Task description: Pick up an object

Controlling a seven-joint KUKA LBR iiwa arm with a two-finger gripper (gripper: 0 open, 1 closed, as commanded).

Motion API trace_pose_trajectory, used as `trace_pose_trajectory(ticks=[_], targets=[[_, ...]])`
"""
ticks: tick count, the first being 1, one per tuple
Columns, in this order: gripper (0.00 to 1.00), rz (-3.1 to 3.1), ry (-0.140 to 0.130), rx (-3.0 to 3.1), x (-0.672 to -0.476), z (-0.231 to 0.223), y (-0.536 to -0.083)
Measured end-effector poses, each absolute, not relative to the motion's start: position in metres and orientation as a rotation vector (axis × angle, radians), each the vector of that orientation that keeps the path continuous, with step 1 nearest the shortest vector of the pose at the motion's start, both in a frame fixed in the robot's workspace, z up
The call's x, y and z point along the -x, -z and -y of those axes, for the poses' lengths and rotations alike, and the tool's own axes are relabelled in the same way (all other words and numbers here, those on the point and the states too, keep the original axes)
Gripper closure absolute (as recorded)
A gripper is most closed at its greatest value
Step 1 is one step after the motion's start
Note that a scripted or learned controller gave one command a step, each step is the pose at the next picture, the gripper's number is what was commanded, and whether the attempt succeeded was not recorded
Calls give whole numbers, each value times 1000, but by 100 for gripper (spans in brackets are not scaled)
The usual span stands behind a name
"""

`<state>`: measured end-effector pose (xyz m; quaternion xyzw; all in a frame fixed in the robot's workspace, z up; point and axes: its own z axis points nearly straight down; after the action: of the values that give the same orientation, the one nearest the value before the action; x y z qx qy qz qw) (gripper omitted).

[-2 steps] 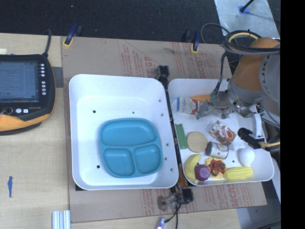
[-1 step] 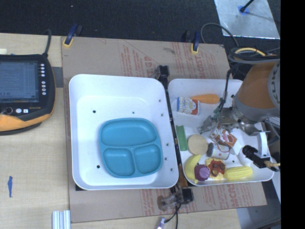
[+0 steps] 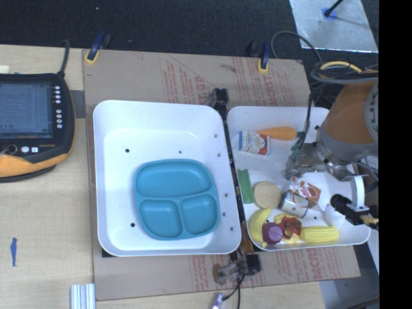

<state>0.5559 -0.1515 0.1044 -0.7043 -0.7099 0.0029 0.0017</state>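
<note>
Nothing is reading clearly at this size. Reddish printed lettering is running in strips across the brown cardboard sheet under the bins, but the words are staying too faint and small to make out. The small white carton in the right bin is showing a blue and red label, and the crumpled packet is showing red and white print, both illegible. The screen of the control pendant is showing unreadable lines

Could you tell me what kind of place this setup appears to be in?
Most likely a robotics lab bench for pick-and-place trials. A robot arm reaches over a white bin of toy food, a teach pendant lies on the bench, and the bins sit on cardboard clamped to the table.
</note>
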Motion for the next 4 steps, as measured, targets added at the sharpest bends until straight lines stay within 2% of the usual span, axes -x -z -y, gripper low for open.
trace_pose_trajectory(ticks=[1, 2, 3, 4], targets=[[100, 2223, -2, 2218, -550, 189, -145], [0, 2223, -3, 2217, -549, 189, -145], [0, 2228, -5, 2210, -609, 117, -91], [0, 2216, -11, 2215, -654, 114, -91]])
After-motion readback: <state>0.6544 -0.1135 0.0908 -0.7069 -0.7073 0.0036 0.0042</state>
